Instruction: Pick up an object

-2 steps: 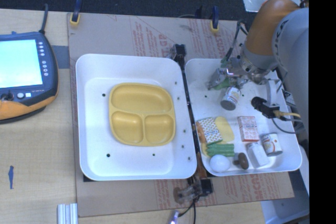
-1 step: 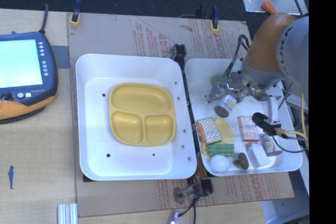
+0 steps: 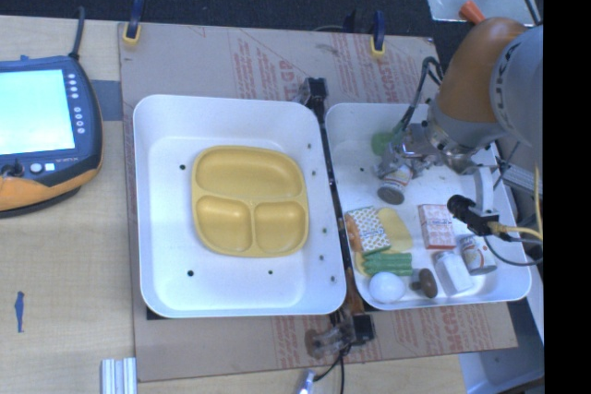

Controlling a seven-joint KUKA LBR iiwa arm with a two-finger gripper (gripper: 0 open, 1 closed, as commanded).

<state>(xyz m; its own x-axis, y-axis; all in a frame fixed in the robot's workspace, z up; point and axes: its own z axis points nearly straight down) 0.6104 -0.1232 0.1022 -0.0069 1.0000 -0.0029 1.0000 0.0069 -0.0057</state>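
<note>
Currently the gripper (image 3: 404, 163) hangs low over the upper part of the right bin (image 3: 355, 126), just above a small round grey piece (image 3: 391, 195), with a green object (image 3: 384, 143) beside it at the bin's upper left. Whether its end is spread or pressed together cannot be told from this slant, and nothing is visibly pinched.

The round grey piece looks small, hard and light; judged from its shape, a grip across its width should suit it, though a smooth rim may slip. Lower in the bin lie a patterned packet (image 3: 367, 229), probably soft and flat, a pale yellow piece (image 3: 397, 229), a green stick (image 3: 388, 262), a white ball (image 3: 387, 287) likely to roll, and a red-printed box (image 3: 435, 226), stiff with flat sides. The left bin (image 3: 157, 198) carries a yellow divided tray (image 3: 249, 200) of smooth moulded plastic.
</note>
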